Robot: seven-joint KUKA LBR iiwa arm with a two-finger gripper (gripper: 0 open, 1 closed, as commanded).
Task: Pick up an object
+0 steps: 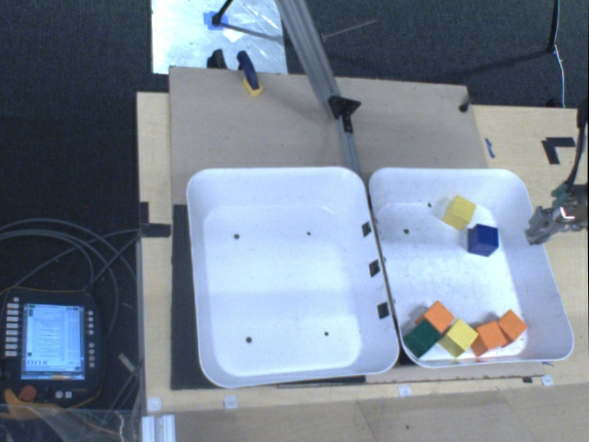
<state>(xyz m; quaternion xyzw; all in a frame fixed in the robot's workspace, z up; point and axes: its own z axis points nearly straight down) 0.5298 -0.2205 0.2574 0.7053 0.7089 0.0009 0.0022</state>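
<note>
1. A blue cube (482,239) lies in the right bin (543,274) toward its far right part, just beside a yellow cube (458,212).
2. Along the near edge sit 5 more blocks (orange, green, yellow) (463,331).
3. The end effector (545,225) hangs at the right rim, near the blue cube; its opening cannot be told.
4. The left bin (198,247) adjoins on the surface (405,127).
</note>
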